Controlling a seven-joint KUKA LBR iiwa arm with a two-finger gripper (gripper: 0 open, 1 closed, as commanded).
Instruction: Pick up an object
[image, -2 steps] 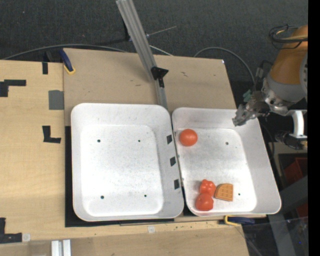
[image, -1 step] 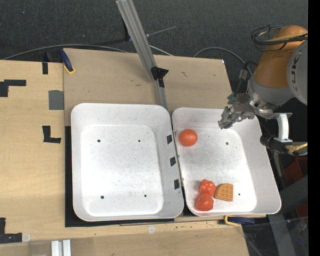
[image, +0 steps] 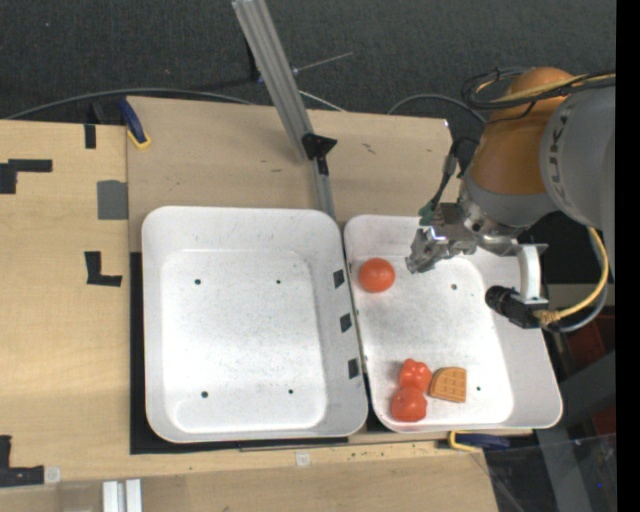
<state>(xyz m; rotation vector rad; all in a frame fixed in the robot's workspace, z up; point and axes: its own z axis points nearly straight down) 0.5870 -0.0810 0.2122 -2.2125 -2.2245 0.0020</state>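
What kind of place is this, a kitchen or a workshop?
Most likely a robotics lab bench: a grey and orange robot arm reaches over two white bins, the right one holding toy food such as an orange ball.

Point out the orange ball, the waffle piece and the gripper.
Orange ball (image: 376, 275), camera view, middle of its top.
Waffle piece (image: 448, 385), camera view, middle of its gridded face.
Gripper (image: 417, 262), camera view, between its fingertips.
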